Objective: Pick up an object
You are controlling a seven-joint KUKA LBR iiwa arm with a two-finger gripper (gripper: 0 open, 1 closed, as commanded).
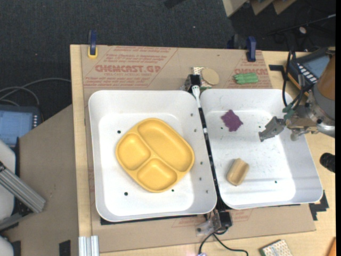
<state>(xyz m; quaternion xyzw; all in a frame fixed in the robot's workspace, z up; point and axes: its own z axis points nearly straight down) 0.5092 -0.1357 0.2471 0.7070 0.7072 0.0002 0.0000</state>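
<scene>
The tool (pixel 274 128) hung over the right part of the right-hand shallow white plastic bin (pixel 298 193), and whether it stood wide or narrow could not be told from the slanted view; nothing showed in its grip. Two candidates for the pick lay in that bin: a small flat purple scrap with a ragged outline (pixel 232 120) near the bin's far left part, and a tan rounded block like a short cylinder (pixel 237 172) nearer the front. Both sat well apart from the tool.

The likeliest failure seemed a closing on nothing, since the tool stood to the right of both pieces. The purple scrap looked thin and low, so a descent might pinch over it without catching an edge. The tan block looked rounded and might roll or slip aside if struck off-centre.

The left-hand white bin (pixel 106 111) held a yellow moulded tray with three compartments (pixel 154 154). Both bins rested on a brown printed cardboard sheet (pixel 133 63) spread on the worktop, held by blue clamps (pixel 92 42) at the far edge. A green object (pixel 245 79) and a round tan disc (pixel 211 77) lay on the cardboard beyond the bins. Dark carpet (pixel 106 9) surrounded the worktop.
</scene>
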